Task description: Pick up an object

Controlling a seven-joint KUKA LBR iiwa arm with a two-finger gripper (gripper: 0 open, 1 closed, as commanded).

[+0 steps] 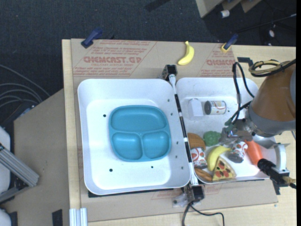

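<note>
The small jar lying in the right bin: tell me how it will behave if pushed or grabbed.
The jar lies on its side on the right bin's smooth floor, so a nudge would probably roll it. Its rounded body looks rigid and may slip between the fingers. It lies apart from the other items.

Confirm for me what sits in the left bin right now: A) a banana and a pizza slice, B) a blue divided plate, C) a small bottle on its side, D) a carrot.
B: the blue divided plate lies in the middle of the left bin.
</note>
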